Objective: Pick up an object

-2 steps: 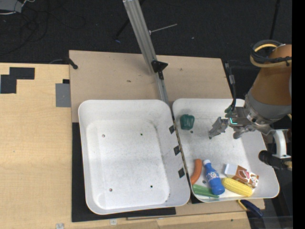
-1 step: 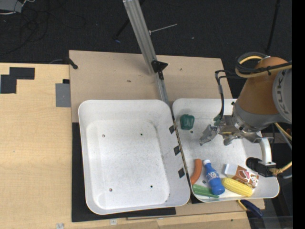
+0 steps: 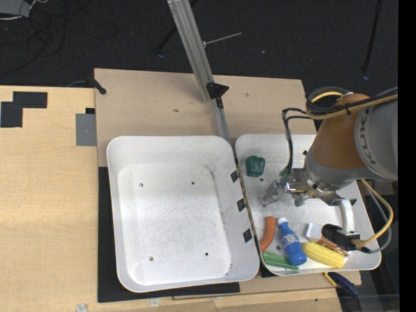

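My gripper [image 3: 286, 196] hangs over the middle of the right bin [image 3: 369, 262], below the orange wrist band. Its fingers look spread, and I see nothing between them. A green pepper-like toy [image 3: 254, 166] lies to its upper left, near the bin's left wall. Toward the front of the bin lie an orange carrot [image 3: 268, 233], a blue bottle with a white cap [image 3: 290, 242], a yellow corn cob [image 3: 324, 254] and a green pod [image 3: 279, 260]. None of them touches the gripper.
The left bin [image 3: 130, 155] sits beside the right one, with a shared divider bearing black clips [image 3: 241, 203]. A slanted aluminium rail [image 3: 195, 51] rises behind the bins. A small pale piece [image 3: 310, 229] lies near the corn.
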You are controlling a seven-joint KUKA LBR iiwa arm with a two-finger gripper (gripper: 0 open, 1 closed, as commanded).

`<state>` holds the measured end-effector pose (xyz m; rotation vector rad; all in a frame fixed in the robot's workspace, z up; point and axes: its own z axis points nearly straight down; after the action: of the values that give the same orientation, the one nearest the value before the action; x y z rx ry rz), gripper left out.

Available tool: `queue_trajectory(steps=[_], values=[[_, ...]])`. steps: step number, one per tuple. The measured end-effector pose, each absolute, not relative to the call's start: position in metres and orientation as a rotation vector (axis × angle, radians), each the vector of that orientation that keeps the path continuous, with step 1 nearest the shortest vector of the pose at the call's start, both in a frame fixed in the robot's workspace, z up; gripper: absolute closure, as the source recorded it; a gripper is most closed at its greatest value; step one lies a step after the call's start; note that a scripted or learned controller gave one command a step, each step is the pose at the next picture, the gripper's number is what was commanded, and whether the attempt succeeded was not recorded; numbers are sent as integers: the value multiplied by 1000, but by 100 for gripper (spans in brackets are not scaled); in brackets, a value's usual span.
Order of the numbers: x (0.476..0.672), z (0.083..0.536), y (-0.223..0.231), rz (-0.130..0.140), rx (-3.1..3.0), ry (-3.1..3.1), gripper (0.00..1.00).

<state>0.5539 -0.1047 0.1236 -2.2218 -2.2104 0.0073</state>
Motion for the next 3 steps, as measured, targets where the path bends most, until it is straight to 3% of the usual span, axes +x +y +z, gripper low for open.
queue_trajectory(steps=[1,2,3], values=[[554,92,-105,1,-2227,-2215,0],[554,103,-106,0,-2235,-2204,100],[552,145,-103,-1,-2228,-2216,100]])
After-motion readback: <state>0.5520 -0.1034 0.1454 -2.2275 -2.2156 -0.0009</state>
